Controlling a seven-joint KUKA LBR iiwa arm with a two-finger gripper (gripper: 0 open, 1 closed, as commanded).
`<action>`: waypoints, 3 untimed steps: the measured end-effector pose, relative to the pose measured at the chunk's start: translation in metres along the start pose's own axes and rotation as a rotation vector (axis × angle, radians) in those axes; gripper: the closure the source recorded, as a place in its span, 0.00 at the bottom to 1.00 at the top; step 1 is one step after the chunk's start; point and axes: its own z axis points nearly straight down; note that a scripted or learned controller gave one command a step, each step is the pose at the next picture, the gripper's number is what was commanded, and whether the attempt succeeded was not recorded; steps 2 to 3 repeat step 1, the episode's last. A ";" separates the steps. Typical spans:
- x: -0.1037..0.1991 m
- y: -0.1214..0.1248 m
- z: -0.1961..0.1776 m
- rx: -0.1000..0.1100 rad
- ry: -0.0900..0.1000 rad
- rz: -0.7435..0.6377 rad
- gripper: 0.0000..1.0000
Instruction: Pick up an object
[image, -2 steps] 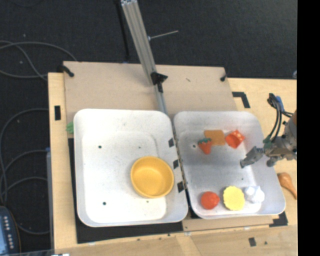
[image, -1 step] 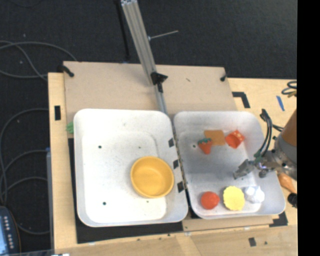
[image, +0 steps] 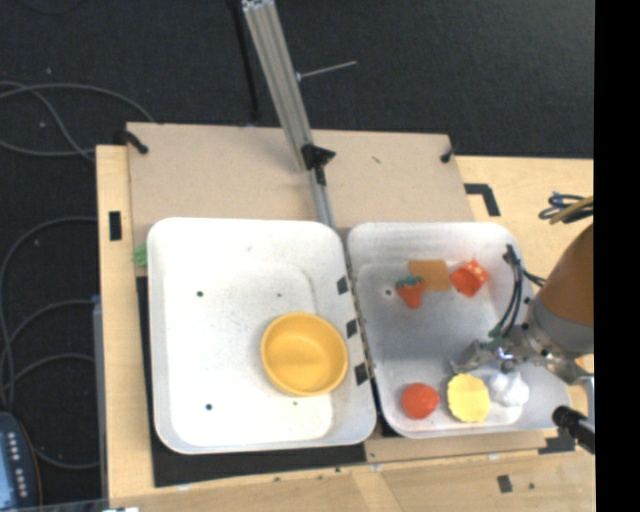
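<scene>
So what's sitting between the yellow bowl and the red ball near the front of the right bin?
In the camera view, just the two bins' adjoining rims; no object lies between the yellow bowl and the red ball.

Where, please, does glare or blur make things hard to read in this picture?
In the camera view, the right-hand shallow white bin shines bright along its near floor, washing out a pale object beside the round yellow piece; the hand there looks smeared and indistinct; the yellow plastic bowl in the left-hand white bin is evenly lit and sharp.
</scene>
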 end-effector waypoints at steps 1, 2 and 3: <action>0.000 0.003 -0.014 -0.011 0.000 0.004 1.00; 0.000 0.003 -0.014 -0.011 0.000 0.004 1.00; 0.000 0.003 -0.014 -0.011 0.000 0.004 1.00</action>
